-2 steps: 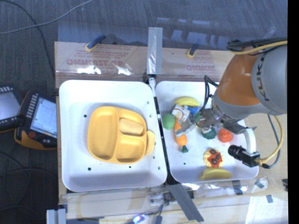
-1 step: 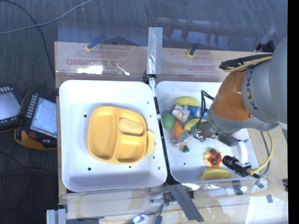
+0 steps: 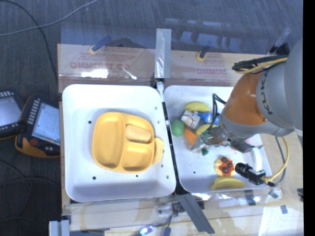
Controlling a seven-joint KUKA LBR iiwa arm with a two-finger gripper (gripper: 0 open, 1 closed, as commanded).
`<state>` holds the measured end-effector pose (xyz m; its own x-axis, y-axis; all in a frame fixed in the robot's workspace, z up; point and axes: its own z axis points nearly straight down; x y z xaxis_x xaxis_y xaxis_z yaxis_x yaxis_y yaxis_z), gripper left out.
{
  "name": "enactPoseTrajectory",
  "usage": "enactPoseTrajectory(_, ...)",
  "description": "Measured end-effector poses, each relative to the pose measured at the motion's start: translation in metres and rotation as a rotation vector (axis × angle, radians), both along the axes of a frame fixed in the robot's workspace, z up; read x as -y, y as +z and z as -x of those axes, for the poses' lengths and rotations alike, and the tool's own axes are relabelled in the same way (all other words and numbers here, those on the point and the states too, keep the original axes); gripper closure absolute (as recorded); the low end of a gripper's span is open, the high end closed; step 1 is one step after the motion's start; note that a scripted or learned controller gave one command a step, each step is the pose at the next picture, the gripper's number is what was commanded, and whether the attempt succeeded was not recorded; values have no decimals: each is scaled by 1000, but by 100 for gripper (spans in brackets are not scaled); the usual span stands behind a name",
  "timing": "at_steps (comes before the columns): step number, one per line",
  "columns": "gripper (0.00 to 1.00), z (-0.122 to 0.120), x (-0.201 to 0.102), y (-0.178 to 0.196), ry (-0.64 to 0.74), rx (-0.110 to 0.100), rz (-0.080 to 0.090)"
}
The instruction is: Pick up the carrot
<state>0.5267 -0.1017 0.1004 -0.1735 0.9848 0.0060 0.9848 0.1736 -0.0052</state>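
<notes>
The carrot (image 3: 192,137), a short orange piece, lies in the right bin (image 3: 197,178) near its left wall, just below a green ball (image 3: 177,128). My gripper (image 3: 208,142) reaches down into the same bin from the right, its tip right beside the carrot's right end. The grey and orange wrist hides the bin floor behind it. I cannot make out anything held at the gripper's tip.
Around the carrot lie a yellow banana (image 3: 197,106), a small white can (image 3: 190,118) and a yellow piece (image 3: 203,129). A red-orange toy (image 3: 224,165) and another banana (image 3: 228,183) lie nearer the front. The left bin (image 3: 78,181) holds a yellow divided tray (image 3: 110,149).
</notes>
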Motion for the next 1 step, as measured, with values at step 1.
enactPoseTrajectory(1,100,-72,-48,80,-248,-1,11)
